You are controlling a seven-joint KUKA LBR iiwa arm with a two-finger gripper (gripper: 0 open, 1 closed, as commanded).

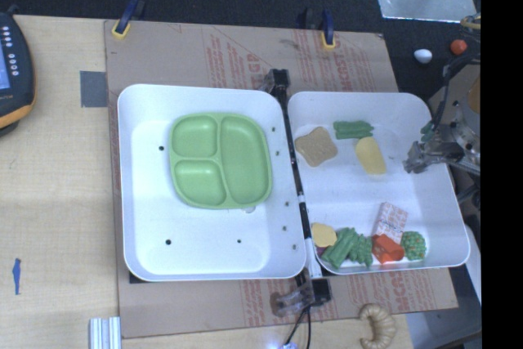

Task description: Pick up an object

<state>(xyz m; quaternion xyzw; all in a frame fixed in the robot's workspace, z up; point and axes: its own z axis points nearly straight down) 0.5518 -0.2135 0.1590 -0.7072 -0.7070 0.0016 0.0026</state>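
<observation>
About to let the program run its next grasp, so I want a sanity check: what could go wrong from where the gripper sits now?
1. The gripper sits at the right bin's far right wall, so descending here may strike the rim and catch nothing.
2. The green beans, red piece, wrapped packet and broccoli crowd one corner; a grasp there could nudge neighbours or grab two.
3. The yellow piece looks smooth and rounded and might slip.

A green divided plate (221,159) lies in the left bin (135,176); a pendant (12,69) rests far left.
</observation>
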